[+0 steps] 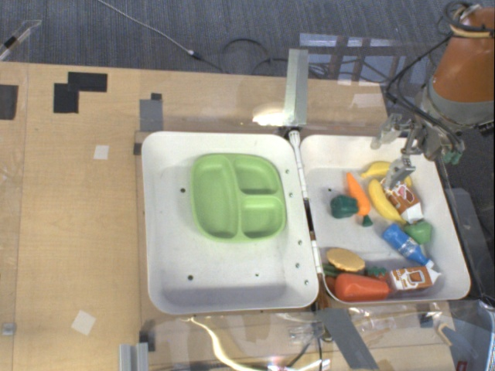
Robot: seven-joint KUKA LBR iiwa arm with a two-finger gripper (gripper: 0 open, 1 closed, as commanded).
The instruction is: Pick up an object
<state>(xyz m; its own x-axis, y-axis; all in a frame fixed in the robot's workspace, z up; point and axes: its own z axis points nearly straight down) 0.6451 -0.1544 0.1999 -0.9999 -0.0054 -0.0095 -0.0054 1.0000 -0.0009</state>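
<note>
We see the grey arm with its orange band reaching in from the upper right of the frame, its hand [404, 163] hanging over the upper part of the right-hand shallow white bin [456, 230]. Whether the hand is apart or together we cannot tell; the view there is too cluttered with cables and metal, and nothing shows plainly between its tips.

Directly below the hand in the picture lie the nearest candidates: a yellow plastic banana [380, 193], its long axis running from upper left to lower right, and a small white and brown carton [405, 199] touching it on the right. Left of them sits an orange plastic carrot [358, 196] beside a dark green toy vegetable [343, 205]. Lower in the bin lie a blue bottle [404, 243], a green pepper-like piece [419, 231], a tan round cookie [345, 260] and a red-orange block [361, 287].

We judge the banana closest. The bin's upper wall is near, and its neighbours crowd it. The left-hand bin [166, 207] bears a green divided plastic tray [236, 195].
</note>
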